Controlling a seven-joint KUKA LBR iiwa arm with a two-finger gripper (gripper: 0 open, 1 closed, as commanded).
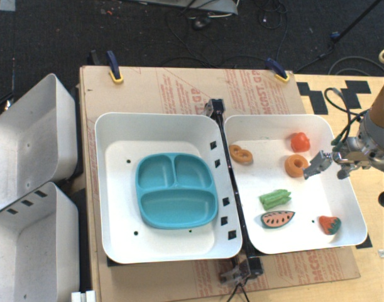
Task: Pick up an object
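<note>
In the right white bin point(352, 201), nearest to farthest, lie a strawberry point(330, 224), watermelon slice point(278, 219), green pea pod point(275, 199), doughnut point(296, 165), pretzel point(241, 155) and red pepper point(300, 142), with the tool point(330, 165) spread open, pinching nothing, just beside the doughnut.

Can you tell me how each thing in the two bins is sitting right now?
blue plate: flat in the left bin, nothing on it.
pretzel: lying in the right bin.
donut: lying beside the gripper.
red pepper: loose.
green beans: lying flat.
watermelon slice: lying flat.
strawberry: loose.
</note>
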